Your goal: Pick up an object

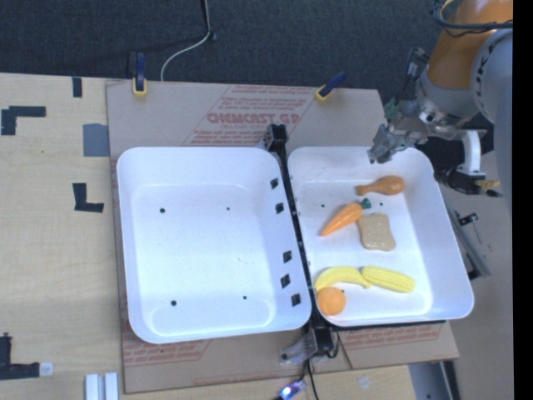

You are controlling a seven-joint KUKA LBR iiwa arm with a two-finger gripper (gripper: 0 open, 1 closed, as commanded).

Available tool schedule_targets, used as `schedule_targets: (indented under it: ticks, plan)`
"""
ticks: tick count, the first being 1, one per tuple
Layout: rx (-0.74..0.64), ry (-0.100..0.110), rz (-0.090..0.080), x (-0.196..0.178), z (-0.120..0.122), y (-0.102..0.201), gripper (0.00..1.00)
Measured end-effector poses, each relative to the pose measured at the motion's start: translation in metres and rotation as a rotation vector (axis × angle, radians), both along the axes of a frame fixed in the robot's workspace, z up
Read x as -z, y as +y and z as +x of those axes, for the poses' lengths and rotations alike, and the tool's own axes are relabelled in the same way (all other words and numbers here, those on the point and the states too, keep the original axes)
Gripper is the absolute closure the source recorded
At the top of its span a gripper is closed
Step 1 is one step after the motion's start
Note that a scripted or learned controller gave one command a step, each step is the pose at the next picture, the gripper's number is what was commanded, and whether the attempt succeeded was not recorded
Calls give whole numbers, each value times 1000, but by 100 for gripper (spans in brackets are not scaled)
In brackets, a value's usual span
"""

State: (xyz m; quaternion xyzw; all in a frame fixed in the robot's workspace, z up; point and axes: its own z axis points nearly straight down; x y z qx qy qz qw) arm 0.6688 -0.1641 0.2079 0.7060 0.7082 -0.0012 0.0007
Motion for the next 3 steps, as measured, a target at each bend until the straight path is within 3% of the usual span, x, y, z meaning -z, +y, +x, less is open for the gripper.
schedule_targets:
  ticks: [3]
  plan:
    - [-1,0,-3,-30,1,0,100]
